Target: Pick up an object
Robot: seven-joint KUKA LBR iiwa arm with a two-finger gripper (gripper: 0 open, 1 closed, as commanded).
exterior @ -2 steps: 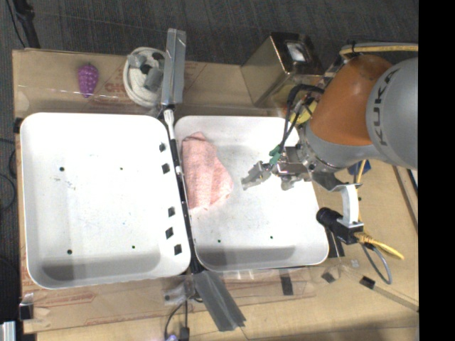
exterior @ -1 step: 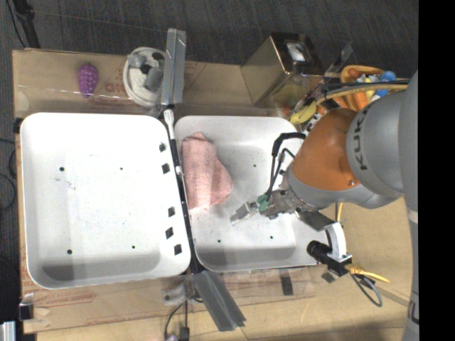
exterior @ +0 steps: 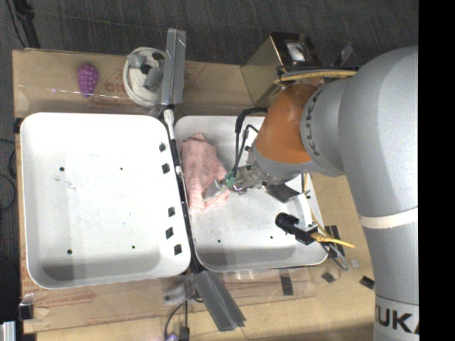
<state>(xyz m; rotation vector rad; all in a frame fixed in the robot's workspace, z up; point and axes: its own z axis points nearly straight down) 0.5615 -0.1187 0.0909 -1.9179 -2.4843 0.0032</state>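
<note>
Looking down, you had the pink cloth (exterior: 200,168) lying against the left wall of the right bin (exterior: 249,241), long axis along that wall. The end effector (exterior: 233,184) sat just toward that bin's middle, touching the cloth's edge; you could not tell its opening or hold.

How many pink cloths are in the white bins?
1. The pink cloth lies in the right bin, along its left wall, with the gripper at its lower right edge. The arm covers part of that bin, so another could be hidden.

Dark carpeted floor (exterior: 213,6), cardboard-covered bench (exterior: 44,73)
</note>
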